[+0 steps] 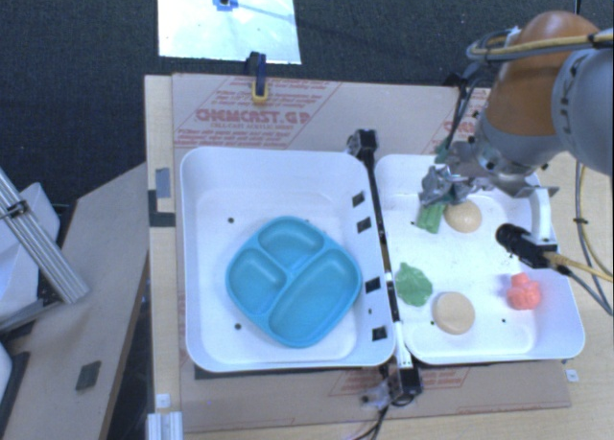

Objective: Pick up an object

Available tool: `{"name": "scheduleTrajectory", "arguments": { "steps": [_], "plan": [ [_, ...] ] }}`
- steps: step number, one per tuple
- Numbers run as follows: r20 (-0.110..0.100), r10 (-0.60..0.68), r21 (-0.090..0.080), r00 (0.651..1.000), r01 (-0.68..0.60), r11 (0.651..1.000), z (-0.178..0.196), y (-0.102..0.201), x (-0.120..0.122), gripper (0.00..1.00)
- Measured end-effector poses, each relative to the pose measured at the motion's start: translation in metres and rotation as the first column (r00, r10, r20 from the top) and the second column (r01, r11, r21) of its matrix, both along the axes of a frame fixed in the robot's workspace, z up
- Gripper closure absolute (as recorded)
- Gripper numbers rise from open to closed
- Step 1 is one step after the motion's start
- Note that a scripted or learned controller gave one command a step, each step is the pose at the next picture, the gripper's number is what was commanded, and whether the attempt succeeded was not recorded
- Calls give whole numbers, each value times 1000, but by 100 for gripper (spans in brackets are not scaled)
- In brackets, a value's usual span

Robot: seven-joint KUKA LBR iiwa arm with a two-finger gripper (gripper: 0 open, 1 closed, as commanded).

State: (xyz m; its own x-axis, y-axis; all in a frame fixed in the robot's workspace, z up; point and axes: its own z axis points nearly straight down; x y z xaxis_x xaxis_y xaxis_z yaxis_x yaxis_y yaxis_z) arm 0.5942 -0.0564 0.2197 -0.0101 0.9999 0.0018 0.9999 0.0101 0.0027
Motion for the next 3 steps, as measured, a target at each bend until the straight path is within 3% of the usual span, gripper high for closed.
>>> {"name": "scheduleTrajectory", "arguments": {
  "steps": [3],
  "plan": [
    [0,-1,1,1000,1,1000,6,147,21,100]
  ]
}}
